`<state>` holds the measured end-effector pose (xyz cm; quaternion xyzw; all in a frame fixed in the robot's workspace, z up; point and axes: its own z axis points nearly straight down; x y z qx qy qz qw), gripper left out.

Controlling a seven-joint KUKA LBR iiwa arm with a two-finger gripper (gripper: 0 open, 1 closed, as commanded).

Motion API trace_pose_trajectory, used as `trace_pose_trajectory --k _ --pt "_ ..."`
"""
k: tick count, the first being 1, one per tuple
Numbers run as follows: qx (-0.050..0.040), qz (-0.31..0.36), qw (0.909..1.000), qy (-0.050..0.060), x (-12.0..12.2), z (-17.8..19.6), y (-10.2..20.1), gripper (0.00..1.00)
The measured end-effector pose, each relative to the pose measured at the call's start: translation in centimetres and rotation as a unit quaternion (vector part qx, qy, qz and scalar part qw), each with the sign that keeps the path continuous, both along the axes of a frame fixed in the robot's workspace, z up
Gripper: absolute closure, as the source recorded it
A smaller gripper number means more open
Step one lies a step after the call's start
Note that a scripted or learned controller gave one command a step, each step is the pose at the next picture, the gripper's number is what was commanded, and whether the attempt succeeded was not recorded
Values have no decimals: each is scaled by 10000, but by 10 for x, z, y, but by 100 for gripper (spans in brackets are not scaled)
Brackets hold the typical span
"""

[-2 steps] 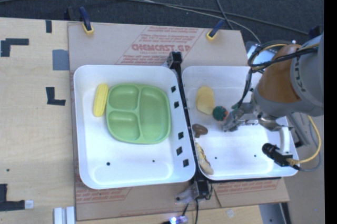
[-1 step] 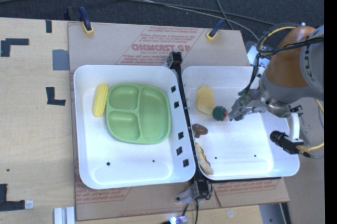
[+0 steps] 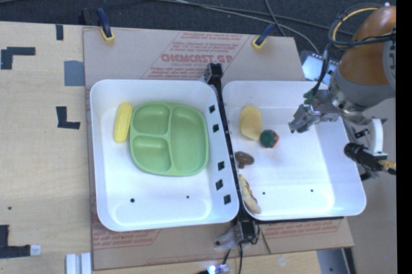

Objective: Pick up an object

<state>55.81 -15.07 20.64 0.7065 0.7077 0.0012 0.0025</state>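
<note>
Camera view: the hand (image 3: 301, 122) hangs over the right bin (image 3: 322, 202), right of centre in the frame; whether it is spread or pressed together cannot be told, and nothing is seen pinched. The nearest candidates, a small green-and-red ball (image 3: 268, 137) and a yellow lump (image 3: 250, 122), lie touching, just left of the hand. Risk: a descent could catch both or knock the ball rolling. A brown piece (image 3: 243, 159) and a pale piece (image 3: 248, 195) sit against the divider (image 3: 222, 137), where the wall could block a grasp.

Single fixed overhead camera, slanted down on both bins (image 3: 103, 157), moderately near.
</note>
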Motion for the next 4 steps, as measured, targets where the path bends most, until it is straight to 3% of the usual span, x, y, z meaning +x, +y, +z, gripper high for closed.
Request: trace_pose_trajectory --k 1,3,4 --pt "0 2 10000 -3 5 61 5 100" --pt "14 20 10000 35 -3 59 109 100" --pt "12 20 10000 42 -18 39 160 100"
